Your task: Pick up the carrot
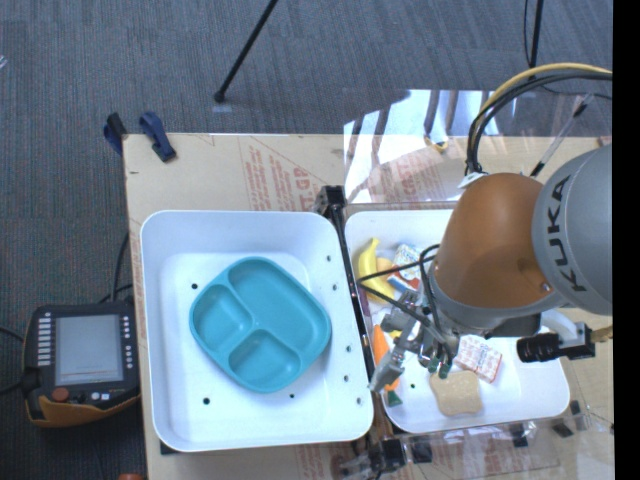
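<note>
Small orange tapered plastic carrot (384,360) lay against the left wall of the right-hand shallow white bin (545,408), lower centre-right of frame, beneath the metal two-finger end effector (413,346), finger state indiscernible; likely light, rigid, slick—best gripped across mid-body.

Teal tray (260,323), white bin (165,268), orange carrot (383,353).
</note>
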Motion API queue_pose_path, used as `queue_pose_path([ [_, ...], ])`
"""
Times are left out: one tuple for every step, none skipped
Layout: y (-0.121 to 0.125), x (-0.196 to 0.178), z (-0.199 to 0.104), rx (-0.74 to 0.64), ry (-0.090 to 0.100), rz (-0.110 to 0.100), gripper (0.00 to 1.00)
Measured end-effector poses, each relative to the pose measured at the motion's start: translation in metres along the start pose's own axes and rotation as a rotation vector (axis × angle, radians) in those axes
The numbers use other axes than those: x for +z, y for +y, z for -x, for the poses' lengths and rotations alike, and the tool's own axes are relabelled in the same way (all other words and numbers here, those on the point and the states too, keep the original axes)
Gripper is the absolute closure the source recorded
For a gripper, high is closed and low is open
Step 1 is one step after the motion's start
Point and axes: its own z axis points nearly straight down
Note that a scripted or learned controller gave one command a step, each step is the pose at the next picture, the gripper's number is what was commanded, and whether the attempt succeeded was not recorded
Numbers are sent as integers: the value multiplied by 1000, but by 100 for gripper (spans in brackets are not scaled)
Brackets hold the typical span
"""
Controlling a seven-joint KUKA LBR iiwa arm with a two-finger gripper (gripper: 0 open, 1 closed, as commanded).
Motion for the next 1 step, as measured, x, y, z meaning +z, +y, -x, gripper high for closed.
queue_pose_path([
  [2,0,-1,476,-1,0,0],
])
